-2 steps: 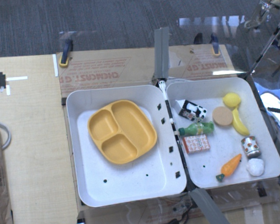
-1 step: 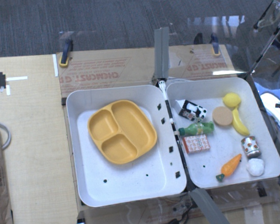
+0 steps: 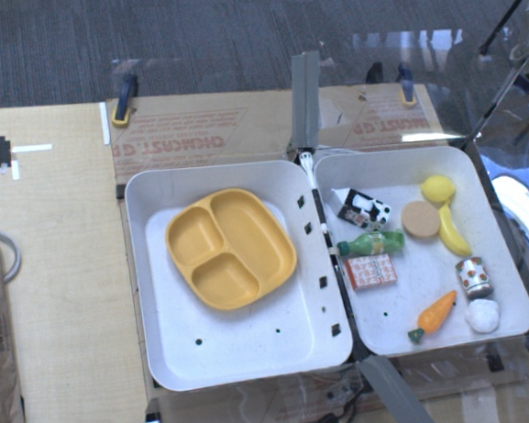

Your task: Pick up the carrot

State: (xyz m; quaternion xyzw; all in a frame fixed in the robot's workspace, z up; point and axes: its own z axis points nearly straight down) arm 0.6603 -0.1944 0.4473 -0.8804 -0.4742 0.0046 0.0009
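Your carrot (image 3: 436, 315) is lying near the right bin's (image 3: 386, 338) front edge, its long axis slanting from front-left up toward the small can (image 3: 473, 276); you cannot tell the gripper's state here.

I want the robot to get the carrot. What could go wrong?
The carrot lies near the right bin's front wall, so the fingers may hit the wall. The white ball and can sit close by and could get bumped or grabbed instead. The carrot tapers, so it might slip out.
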